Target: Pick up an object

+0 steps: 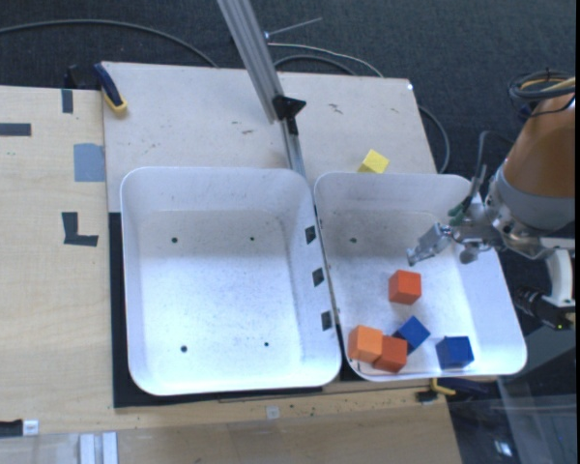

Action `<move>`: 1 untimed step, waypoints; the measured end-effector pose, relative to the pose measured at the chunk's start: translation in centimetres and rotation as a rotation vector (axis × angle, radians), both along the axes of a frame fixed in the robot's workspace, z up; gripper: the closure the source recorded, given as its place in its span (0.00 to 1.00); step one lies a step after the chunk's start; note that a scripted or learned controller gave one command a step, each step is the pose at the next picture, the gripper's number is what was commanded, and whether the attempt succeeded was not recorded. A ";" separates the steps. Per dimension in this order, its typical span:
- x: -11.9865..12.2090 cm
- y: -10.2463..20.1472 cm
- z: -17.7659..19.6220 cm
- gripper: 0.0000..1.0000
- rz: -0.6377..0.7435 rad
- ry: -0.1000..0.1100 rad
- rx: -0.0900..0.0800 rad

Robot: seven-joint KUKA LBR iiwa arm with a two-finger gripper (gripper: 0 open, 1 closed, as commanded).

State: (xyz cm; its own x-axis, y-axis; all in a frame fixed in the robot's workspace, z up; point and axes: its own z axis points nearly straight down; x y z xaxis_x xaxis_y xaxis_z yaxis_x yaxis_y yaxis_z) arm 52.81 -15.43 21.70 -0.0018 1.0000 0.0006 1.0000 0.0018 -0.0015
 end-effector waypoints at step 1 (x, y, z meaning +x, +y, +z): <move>-0.3 0.7 -12.1 0.00 0.000 0.008 0.001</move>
